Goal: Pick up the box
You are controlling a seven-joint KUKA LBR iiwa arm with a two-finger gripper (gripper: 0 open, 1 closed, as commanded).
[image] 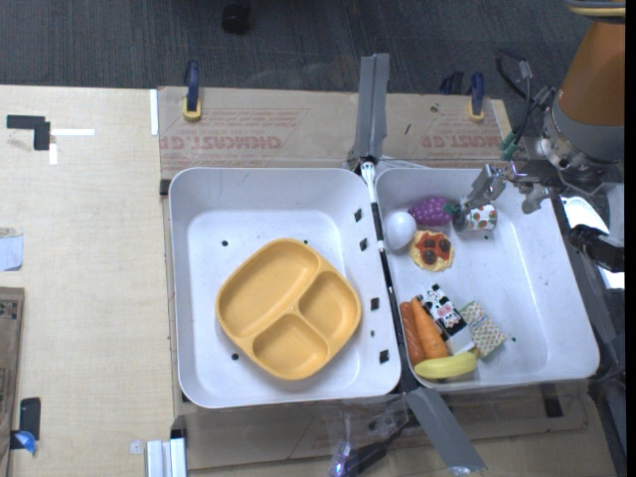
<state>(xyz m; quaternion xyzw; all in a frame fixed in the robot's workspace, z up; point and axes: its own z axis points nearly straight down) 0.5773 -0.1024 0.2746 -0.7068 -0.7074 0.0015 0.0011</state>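
— Where was the box (480, 219)?
— In the right bin (556, 296), at its far end, just beside the grapes (430, 210).
— And the claw (486, 193)?
— Directly above it, touching or nearly so; whether it gripped, I couldn't tell.

A yellow divided tray (288, 309) lies in the left bin (199, 197). In the right bin (556, 296), purple grapes (430, 210), a white egg (399, 230), a carrot (422, 332) and a banana (445, 367).
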